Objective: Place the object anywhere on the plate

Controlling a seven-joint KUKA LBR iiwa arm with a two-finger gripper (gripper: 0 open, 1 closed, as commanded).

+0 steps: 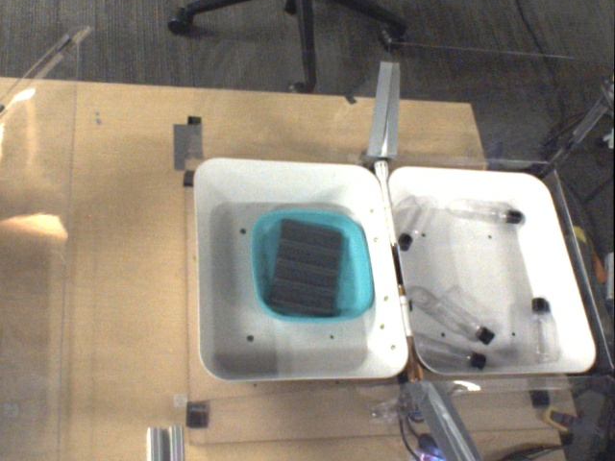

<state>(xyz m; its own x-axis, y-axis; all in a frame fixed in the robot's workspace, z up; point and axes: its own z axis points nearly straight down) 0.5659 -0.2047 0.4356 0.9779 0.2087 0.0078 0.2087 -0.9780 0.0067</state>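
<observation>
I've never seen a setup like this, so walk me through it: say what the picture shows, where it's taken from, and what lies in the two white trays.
One fixed camera looks down at a slant on a wooden bench. Two shallow white bins sit side by side. The left bin holds a teal plate with a dark ribbed block resting on it. The right bin holds several clear tubes with black caps, lying scattered. An office chair base stands on the carpet behind.
</observation>
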